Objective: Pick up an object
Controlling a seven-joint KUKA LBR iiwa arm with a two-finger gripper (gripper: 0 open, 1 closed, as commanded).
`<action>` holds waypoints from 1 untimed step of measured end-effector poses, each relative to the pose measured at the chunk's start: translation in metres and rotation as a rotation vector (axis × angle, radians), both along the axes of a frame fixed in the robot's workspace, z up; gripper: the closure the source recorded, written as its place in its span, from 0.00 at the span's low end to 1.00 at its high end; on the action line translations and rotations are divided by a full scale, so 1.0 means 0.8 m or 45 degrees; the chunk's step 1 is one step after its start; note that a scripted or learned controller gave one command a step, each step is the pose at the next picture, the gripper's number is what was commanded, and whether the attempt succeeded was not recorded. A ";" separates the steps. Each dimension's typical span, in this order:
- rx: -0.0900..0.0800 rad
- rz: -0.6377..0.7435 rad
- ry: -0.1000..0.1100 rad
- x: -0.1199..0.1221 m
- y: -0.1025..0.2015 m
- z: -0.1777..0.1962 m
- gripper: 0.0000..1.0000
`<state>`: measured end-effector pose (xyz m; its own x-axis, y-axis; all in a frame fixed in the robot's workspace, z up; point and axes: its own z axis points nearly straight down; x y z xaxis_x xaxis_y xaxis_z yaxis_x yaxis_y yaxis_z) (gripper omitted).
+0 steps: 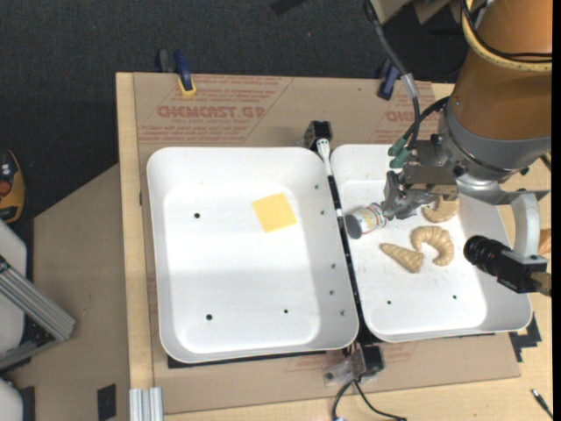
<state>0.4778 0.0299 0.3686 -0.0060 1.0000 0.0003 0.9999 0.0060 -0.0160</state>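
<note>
End effector [405, 198] sits low in the right white plastic bin [438, 318], near its upper left; grasp state can't be told from this angle. Small silver-capped bottle [365, 220] lies on its side just beside it, near the divider between bins. Tan curved croissant-shaped piece [436, 243] and tan cone-shaped piece [401, 257] lie close together, mid-bin. Another tan piece [441, 209] sits partly under the wrist. Left white bin [175, 318] holds a flat yellow square [274, 212].
</note>
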 end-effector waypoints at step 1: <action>0.005 -0.001 -0.048 0.004 0.041 0.220 1.00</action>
